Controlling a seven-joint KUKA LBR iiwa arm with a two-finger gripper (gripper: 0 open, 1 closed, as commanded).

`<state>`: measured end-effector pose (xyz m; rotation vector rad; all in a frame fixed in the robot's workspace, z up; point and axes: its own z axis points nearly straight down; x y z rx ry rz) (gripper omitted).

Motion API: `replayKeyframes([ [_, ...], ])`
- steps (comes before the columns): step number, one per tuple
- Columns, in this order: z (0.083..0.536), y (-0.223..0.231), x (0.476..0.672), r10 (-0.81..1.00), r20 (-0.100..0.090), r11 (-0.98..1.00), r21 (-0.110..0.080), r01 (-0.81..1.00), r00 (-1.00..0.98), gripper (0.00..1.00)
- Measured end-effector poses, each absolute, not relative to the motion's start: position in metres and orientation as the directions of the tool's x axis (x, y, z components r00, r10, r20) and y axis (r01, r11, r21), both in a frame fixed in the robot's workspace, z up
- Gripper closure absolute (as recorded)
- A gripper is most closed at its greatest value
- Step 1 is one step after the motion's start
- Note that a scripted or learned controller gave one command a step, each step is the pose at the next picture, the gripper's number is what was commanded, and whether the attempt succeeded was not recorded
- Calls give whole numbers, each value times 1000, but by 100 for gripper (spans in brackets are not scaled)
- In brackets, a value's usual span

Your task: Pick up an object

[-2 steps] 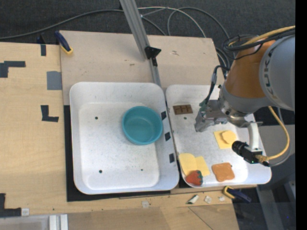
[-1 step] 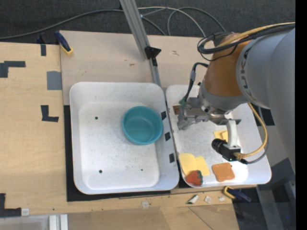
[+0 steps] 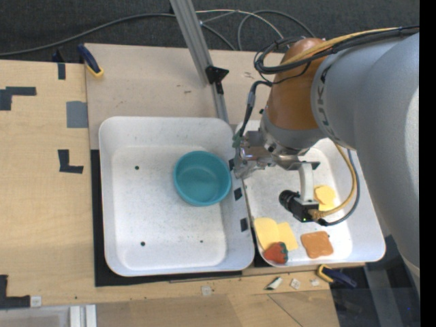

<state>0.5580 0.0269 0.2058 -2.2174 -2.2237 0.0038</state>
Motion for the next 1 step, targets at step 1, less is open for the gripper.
replayKeyframes([
  [1,215,88,570,1000,2,8,-1,1000,-8,100],
])
